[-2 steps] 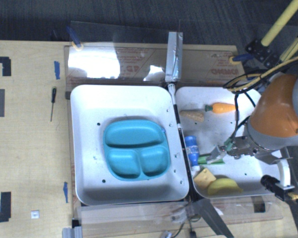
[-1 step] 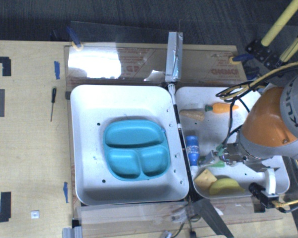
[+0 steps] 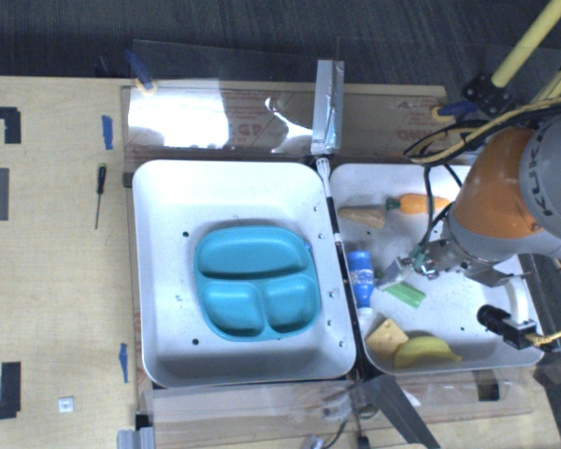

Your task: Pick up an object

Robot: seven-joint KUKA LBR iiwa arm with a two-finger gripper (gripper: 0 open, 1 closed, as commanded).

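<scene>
2 white bins are sitting side by side. The left bin is holding a blue divided tray. The arm is reaching into the right bin, its gripper hovering just above a green block; grip state unclear. Nothing looks lifted yet, so picking appears undone.

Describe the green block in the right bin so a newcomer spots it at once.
Take the right bin, where the arm reaches in. Near its middle, just below the gripper, lies the green block. It is the one flat bright-green piece; the bottle to its left is blue.
</scene>
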